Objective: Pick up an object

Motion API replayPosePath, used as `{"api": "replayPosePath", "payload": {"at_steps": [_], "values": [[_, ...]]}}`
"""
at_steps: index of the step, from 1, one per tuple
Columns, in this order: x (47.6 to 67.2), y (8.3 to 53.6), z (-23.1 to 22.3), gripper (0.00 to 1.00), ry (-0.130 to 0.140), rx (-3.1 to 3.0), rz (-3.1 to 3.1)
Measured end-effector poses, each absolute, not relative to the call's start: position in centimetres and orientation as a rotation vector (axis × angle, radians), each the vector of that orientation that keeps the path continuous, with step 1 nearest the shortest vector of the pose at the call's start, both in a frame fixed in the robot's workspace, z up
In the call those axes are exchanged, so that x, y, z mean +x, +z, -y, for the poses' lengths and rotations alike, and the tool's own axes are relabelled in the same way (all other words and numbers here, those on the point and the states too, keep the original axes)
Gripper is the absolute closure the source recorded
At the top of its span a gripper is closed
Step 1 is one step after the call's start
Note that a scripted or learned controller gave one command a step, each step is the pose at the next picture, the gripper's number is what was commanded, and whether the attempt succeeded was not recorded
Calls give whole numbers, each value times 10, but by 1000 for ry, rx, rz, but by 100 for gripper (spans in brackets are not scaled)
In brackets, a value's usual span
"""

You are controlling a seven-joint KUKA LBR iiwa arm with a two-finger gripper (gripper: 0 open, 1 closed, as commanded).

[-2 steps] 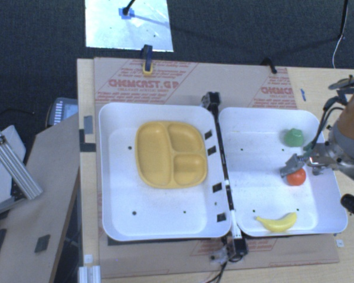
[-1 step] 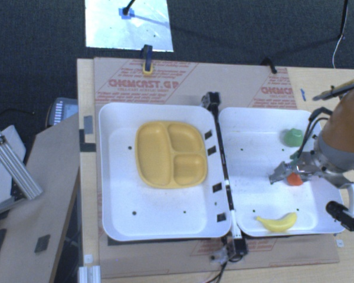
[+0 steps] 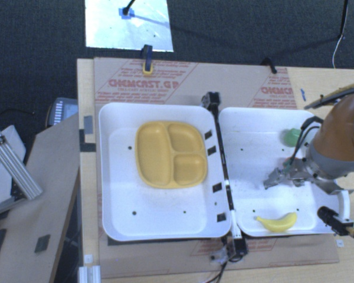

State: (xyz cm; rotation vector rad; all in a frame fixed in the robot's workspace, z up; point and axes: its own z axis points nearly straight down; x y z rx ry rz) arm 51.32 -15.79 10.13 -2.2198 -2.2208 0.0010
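A yellow banana [image 3: 277, 221] lies near the front edge of the right bin [image 3: 248, 134]. A small green object [image 3: 291, 136] rests toward the back right of that bin, partly behind the arm's cables. My gripper [image 3: 275, 178] hangs low over the middle of the right bin, above and slightly left of the banana and in front of the green object. Nothing shows between its fingers.
A yellow divided plate [image 3: 170, 154] fills the middle of the left bin [image 3: 118, 217]. A black divider with clips [image 3: 219, 164] runs between the bins. The orange-banded arm [image 3: 342, 137] covers the right bin's right side. A silver sheet [image 3: 128, 16] lies beyond the bench.
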Motion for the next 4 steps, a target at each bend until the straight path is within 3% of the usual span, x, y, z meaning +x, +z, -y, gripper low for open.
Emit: {"api": "replayPosePath", "payload": {"at_steps": [1, 3, 4], "values": [[514, 114, 158, 100, -2, -2224, 2223], [513, 240, 154, 100, -7, -2222, 2232], [514, 244, 154, 100, -2, -2218, 2229]]}}
